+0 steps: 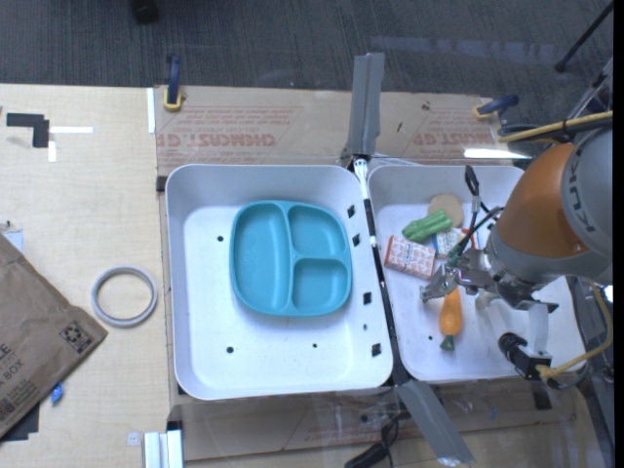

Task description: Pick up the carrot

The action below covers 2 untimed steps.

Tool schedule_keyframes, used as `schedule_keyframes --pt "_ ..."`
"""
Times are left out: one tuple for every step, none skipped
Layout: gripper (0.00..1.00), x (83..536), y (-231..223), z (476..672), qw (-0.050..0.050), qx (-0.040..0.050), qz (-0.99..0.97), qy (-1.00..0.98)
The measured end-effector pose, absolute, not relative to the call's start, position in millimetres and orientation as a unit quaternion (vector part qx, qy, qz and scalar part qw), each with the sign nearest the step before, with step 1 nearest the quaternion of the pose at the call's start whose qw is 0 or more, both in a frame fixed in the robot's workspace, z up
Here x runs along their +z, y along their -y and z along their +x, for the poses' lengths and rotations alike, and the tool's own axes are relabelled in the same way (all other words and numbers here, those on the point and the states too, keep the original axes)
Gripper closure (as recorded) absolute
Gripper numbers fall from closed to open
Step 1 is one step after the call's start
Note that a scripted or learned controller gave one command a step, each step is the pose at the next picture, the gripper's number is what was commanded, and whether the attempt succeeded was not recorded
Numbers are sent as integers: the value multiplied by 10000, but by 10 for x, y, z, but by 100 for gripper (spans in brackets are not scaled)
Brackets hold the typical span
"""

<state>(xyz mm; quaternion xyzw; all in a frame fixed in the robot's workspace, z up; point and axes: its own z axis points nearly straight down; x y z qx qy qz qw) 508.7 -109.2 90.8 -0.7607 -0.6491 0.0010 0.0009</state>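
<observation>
the carrot [450, 314] lies in the right bin [417, 361], orange body upright in the frame with its green tip toward the near wall, just below the gripper [456, 283]. a patterned snack packet [409, 255] and a green vegetable toy [427, 226] sit close behind it; the blue divided plate [292, 258] rests in the left bin [185, 291]. whether the fingers are spread or closed cannot be told from here, since the wrist hides them. to do this well, i judge the gripper should drop straight over the carrot's thick middle, close across its narrow width, and lift slowly, clear of the packet, so the carrot does not roll or slip out.
</observation>
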Motion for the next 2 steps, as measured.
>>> schedule_keyframes --pt "100 989 1098 5087 16 14 -7618 6478" --pt "100 2084 670 4779 4 14 -7633 6460"
